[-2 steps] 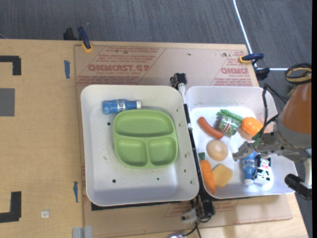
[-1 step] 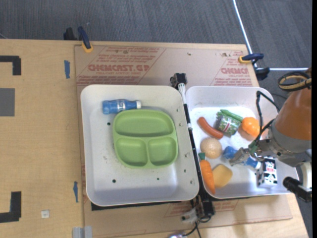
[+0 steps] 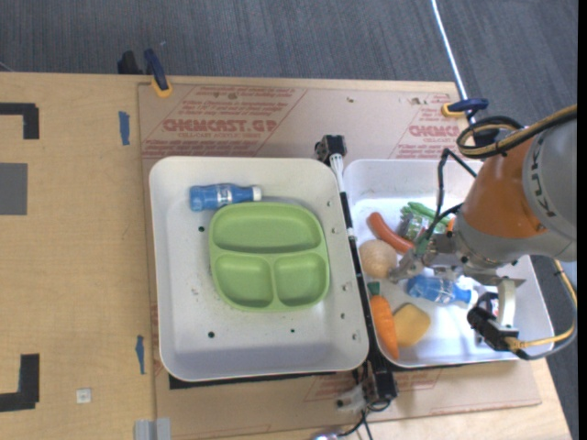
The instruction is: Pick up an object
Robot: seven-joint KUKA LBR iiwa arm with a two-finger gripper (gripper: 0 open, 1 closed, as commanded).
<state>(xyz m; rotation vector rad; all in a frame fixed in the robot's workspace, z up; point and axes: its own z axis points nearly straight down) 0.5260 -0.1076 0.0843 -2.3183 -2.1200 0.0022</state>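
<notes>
While my arm reaches in from the right, my gripper hangs low over the right bin, among the clutter in its middle. Whether my fingers are apart or together I cannot tell; the wrist and orange band cover them from above.

Right bin contents, as seen:
- small blue bottle, lying on its side, just under and in front of my gripper, possibly touching it; contact unclear.
- beige rounded object, near the bin's left wall, just left of my gripper.
- red-orange sausage-shaped item, tilted, behind the beige one.
- green item, partly hidden by my wrist, toward the back.
- carrot, lying along the left wall at the front.
- yellow block, just beside the carrot, touching or nearly so.

Nothing visibly sits between my fingers.

Left bin: a green divided plate, three compartments, sits at centre. A blue bottle with a white cap lies on its side behind the plate, just beside its rim.

Both bins sit side by side on a cardboard sheet on the wooden bench.
</notes>
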